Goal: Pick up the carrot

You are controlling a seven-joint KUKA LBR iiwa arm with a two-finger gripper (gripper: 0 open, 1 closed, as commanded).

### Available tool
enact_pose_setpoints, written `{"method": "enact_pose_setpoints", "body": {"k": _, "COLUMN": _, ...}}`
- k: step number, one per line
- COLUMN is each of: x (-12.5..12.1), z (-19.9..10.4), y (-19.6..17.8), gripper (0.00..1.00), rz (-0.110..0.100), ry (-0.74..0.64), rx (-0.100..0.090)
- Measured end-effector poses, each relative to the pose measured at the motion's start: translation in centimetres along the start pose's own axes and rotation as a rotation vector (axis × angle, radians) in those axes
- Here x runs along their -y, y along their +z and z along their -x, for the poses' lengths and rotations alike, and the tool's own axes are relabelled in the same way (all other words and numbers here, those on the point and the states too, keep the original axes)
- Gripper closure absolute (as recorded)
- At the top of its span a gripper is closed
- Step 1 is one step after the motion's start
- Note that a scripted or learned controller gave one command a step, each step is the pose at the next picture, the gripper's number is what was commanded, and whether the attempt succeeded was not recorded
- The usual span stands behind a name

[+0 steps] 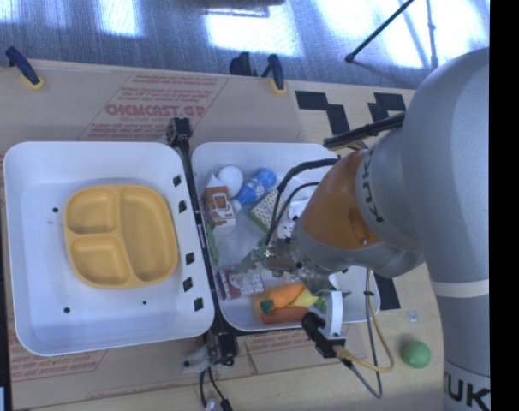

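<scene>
Your gripper [281, 259] hangs low over the right bin [242, 157]; whether it grips anything can't be told. The carrot [281, 297] lies just below it in view, near the bin's front edge, long axis running left-right.

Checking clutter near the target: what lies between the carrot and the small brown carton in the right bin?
In the camera view, a flat red-and-white packet lies between the carrot and the brown carton, on the bin floor.

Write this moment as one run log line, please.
arm: over right bin | gripper: above carrot | carrot: lying in bin | grasp: not seen
</scene>
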State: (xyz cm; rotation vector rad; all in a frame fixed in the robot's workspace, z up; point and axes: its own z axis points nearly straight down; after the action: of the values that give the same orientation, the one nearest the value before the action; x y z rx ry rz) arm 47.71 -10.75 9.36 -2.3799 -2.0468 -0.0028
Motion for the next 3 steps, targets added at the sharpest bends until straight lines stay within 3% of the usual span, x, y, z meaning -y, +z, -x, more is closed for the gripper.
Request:
{"method": "enact_pose_setpoints", "body": {"k": 1, "x": -0.5, "z": 4.2, "y": -2.7, "gripper": 0.0, "rz": -0.002, "ry": -0.204, "rx": 0.002}}
{"method": "enact_pose_setpoints", "body": {"k": 2, "x": -0.5, "z": 4.3, "y": -2.7, "gripper": 0.0, "rz": -0.002, "ry": -0.203, "rx": 0.003}}
{"method": "enact_pose_setpoints", "body": {"k": 3, "x": -0.4, "z": 1.5, "y": -0.1, "gripper": 0.0, "rz": 0.005, "ry": -0.573, "rx": 0.005}}
